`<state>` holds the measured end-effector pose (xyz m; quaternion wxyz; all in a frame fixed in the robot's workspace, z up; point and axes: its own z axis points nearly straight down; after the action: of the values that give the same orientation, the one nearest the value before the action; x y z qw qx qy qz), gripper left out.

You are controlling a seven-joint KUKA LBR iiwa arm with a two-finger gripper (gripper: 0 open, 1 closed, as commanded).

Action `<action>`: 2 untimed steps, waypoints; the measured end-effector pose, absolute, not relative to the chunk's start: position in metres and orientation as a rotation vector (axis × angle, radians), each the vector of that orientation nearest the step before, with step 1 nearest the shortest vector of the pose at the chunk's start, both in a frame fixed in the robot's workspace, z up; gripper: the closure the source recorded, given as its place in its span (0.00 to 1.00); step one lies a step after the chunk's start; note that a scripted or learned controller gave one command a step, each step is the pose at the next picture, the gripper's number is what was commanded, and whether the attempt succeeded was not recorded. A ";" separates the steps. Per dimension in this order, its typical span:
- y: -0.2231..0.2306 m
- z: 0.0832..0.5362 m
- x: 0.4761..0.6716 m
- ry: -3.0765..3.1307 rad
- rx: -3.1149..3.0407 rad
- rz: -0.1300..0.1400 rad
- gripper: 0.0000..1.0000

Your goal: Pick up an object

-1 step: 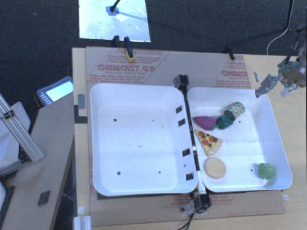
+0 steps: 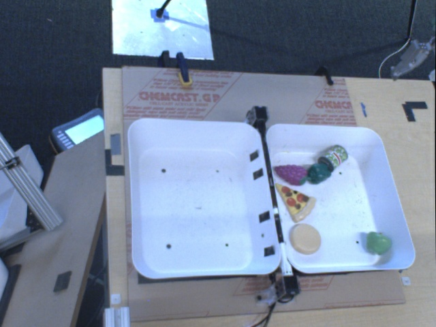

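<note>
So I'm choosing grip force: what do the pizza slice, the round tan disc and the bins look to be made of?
Pizza slice: probably molded plastic toy food, with flat painted colors and a matte look. Round tan disc: likely plastic or foam; smooth, uniform, no shine, too small to settle. Right bin and left bin: thin white plastic, slightly glossy, with rounded formed rims.

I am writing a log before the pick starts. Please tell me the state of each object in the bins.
pizza slice: lying flat, right bin
purple grapes: lying beside the teal object
teal object: touching the can
can: on its side
tan disc: lying flat
green ball: resting alone near the corner
</note>
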<state>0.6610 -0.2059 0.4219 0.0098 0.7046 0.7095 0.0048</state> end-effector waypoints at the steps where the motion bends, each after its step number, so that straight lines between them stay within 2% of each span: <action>1: -0.150 0.545 0.669 2.223 2.198 0.017 0.00; 2: -0.034 0.536 0.646 2.240 2.203 0.008 0.00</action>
<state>0.6459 -0.0343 0.5359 -0.0001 0.7012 0.7129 0.0024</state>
